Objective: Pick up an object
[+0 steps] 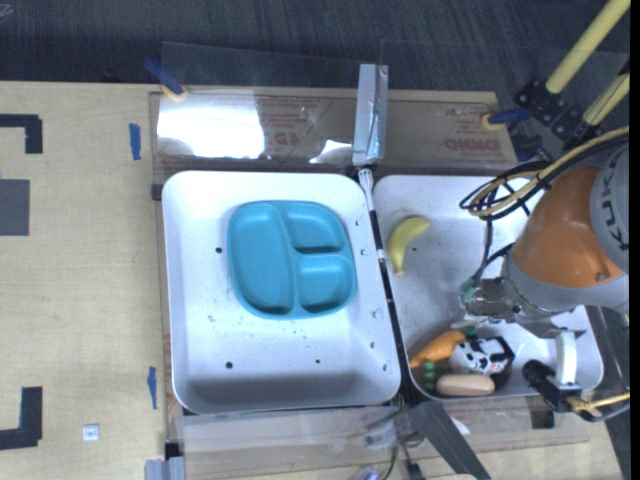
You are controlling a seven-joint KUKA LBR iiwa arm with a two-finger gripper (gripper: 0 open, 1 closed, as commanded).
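Sausage (466, 384), carrot (438, 348), black-white toy (490, 356) clustered lower right, right bin (440, 213). Gripper (487, 313) just above toy; open or shut: cannot tell. Nothing lifted, pick pending. Banana (404, 239) farther up; blue tray (292, 257) left bin.

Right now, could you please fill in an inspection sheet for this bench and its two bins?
Surface: pale wooden bench bearing two shallow white bins side by side, left bin and right bin.
Job's things: yellow plastic banana near the right bin's left wall; orange toy carrot, black-and-white toy and tan sausage-shaped toy clustered at its near edge.
Clutter: blue compartment tray in the left bin; blue tape marks on the bench.
Grippers: two-finger gripper low over the cluster; jaws hidden from this view.
Cables: black cables looping beside the arm's orange band.
Surroundings: yellow poles at top right.
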